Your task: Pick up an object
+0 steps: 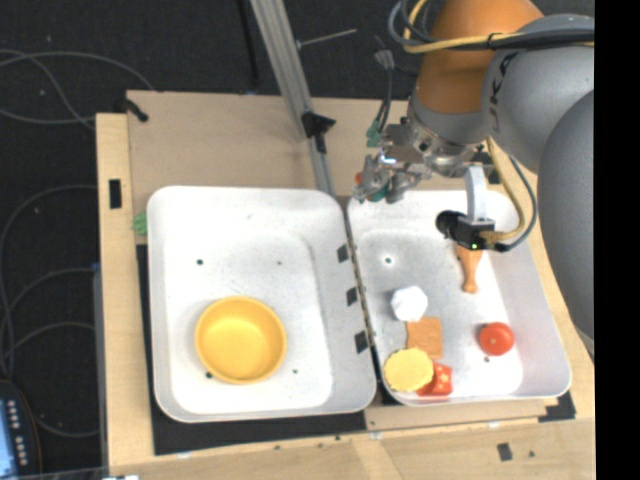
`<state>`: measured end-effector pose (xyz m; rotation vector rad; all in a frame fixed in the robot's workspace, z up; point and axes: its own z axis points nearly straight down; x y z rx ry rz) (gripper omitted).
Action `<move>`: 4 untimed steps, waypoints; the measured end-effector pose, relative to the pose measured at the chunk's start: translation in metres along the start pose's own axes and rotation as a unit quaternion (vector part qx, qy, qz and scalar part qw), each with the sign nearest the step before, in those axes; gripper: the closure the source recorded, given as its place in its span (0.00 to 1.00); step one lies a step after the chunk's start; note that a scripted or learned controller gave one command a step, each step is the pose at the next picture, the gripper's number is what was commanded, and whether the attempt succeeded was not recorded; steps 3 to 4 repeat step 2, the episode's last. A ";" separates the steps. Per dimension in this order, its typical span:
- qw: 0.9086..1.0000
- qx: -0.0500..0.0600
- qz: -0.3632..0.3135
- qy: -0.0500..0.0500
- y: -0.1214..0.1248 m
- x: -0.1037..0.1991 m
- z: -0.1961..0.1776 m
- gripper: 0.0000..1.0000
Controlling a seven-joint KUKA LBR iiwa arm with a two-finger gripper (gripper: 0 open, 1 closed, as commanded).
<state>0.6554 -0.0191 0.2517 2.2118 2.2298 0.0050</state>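
Nearest the camera, at the front edge of the right bin [545,338], a yellow round piece [408,370] sits touching a small red piece [440,380] on its right. Just behind them an orange-tan square block [426,335], and behind that a white lump [408,302], the two touching or nearly so. A red tomato-like ball [495,339] lies apart, further right in the same bin. An orange carrot-shaped stick [469,268] lies toward the bin's back right, just under a black fitting with a green light [467,230]. Left bin [170,268] carries a yellow bowl [240,339] in its front half, upright, open side up. The hand [385,183] hangs over the back left corner of the right bin, right by the seam between the bins, well apart from all the objects; nothing seen in it, and how far open it is, can't tell, too small and cluttered. Grey arm [540,78] with orange band [470,38] comes in from the right. A slanted metal rail [290,78] crosses the tan tabletop [200,138] behind the bins. Cables on dark floor [50,88] at left.
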 end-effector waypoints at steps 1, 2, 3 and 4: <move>1.000 0.000 0.000 0.000 0.008 0.052 -0.004 1.00; 1.000 0.002 0.003 -0.001 -0.004 0.104 -0.003 1.00; 1.000 0.002 0.003 -0.001 -0.004 0.104 -0.003 1.00; 1.000 0.002 0.003 -0.001 -0.004 0.104 -0.003 1.00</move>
